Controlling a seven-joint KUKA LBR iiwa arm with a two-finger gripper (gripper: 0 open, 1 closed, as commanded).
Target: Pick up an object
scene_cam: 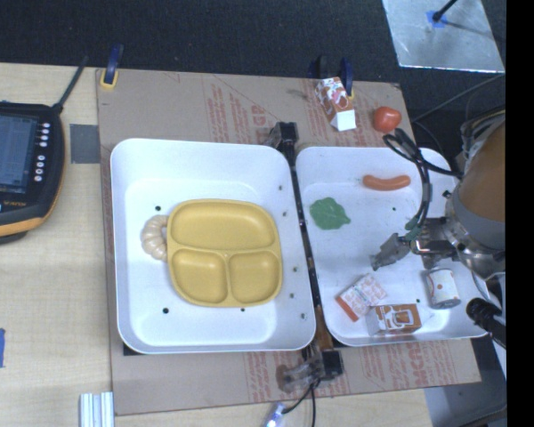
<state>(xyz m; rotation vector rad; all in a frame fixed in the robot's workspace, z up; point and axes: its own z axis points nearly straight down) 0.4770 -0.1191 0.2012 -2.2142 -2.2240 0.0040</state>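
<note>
Two shallow white bins sit side by side on a sheet of brown cardboard. The left bin (133,238) holds a yellow divided plate (222,252) with three compartments, lying flat in the middle; a pale, lumpy bread-like item (152,236) is tucked against the plate's left edge, touching it.

The right bin (338,163) carries the loose objects. A green leaf-shaped piece (328,213) lies in its left part, near the wall between the bins. An orange sausage (386,182) rests toward the far side. Along the near edge lie a small red-and-white packet (360,297) and, just right of it, a brown-and-white carton (399,318). A small white cup-like container (441,287) with a dark mark sits to the right of these.

The arm reaches in from the right, and its gripper (387,253) hangs over the middle of the right bin, between the leaf piece and the packet. Its dark fingers (393,244) point left and appear spread apart (the angle makes this hard to judge finely), with nothing visible between them.

Beyond the far rim of the right bin, on the cardboard, stand a small red-and-white box (335,100) and a red tomato-like ball (386,118), near each other. At the far left on the bench rests a control pendant (13,167) with a dark screen and orange trim.
</note>
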